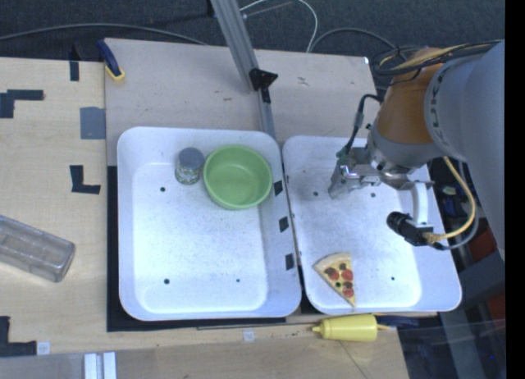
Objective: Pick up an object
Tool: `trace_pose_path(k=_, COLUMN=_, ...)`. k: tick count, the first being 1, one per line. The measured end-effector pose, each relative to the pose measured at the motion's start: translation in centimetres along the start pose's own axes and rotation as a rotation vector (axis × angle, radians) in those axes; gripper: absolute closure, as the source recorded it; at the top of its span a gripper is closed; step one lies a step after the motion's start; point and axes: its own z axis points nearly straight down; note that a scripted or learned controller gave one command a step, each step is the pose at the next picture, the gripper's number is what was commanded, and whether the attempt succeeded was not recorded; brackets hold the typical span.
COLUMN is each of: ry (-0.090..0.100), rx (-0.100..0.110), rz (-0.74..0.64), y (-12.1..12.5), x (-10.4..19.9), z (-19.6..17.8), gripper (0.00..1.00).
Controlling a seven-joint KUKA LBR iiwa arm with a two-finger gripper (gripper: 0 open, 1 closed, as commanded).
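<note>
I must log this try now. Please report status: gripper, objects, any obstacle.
Gripper over right white bin, nothing seen held. Toy pizza slice lies at that bin's near edge, apart from gripper. Green plastic bowl and small grey can in left bin.

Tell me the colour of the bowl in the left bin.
Light green bowl, clearest in the camera view.
</note>
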Motion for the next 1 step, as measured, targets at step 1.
trace_pose_path(k=1, ry=-0.001, rx=0.003, rz=0.0, y=0.42, x=0.25, z=-5.82, gripper=1.0)
